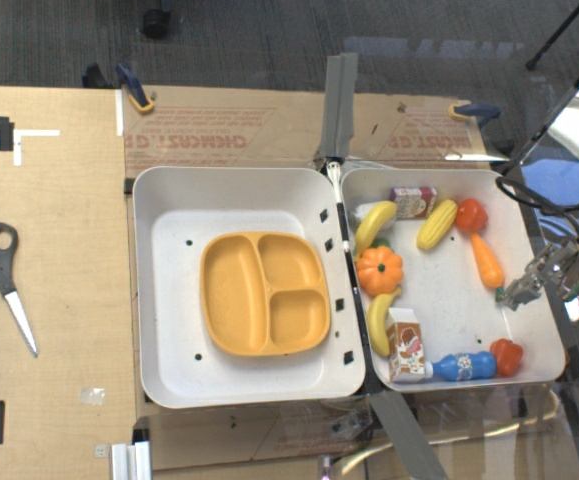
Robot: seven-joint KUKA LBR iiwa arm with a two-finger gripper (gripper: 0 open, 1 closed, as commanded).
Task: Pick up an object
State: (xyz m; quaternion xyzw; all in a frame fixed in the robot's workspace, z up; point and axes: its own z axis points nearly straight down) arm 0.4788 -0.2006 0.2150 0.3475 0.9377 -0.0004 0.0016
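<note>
The metallic 2-finger claw (522, 290) sits at the right rim of the right shallow white plastic bin (449, 336), low over its floor. It is small and partly blurred against cables, so how far it is parted cannot be made out, and nothing shows between its tips.

Nearest to it lies the orange plastic carrot (486, 260), just to its upper left and apart from it, tapered and slanting down toward the claw. Below the claw, near the bin's front right corner, sits a small red plastic pepper (506, 356), touching the end of a blue plastic bottle (464, 367) lying on its side. Left of that bottle stands a small white-and-brown carton (406, 346) beside a yellow plastic banana (379, 323).

Farther back are a red tomato (471, 214), a yellow corn cob (437, 224), a small printed can (413, 202) on its side, a second yellow banana (373, 223) and an orange pumpkin (380, 269).

The left white bin (164, 298) holds a yellow 3-compartment plate (266, 293).

The arm itself is cut off at the frame's right.
</note>
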